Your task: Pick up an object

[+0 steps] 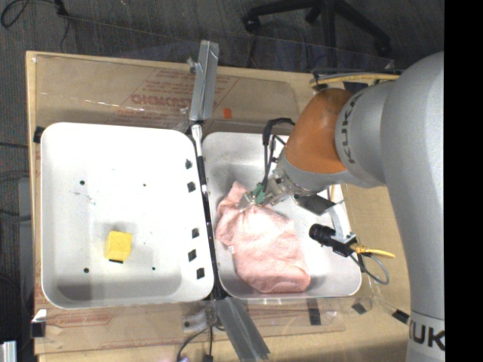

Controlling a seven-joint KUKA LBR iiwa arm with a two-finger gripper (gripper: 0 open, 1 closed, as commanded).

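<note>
A crumpled pink cloth lies in the right bin and covers most of its floor. My gripper is low over the cloth's upper left part, at or touching its surface. The arm's orange band and grey body hang over the right bin's right side and hide part of it. A small yellow block rests in the left bin, toward its near left part, far from the gripper.
A metal bar runs from the back of the bench down to the divide between the two bins. A tiny orange object sits on the bench behind the right bin. Small dark specks dot the left bin's floor.
</note>
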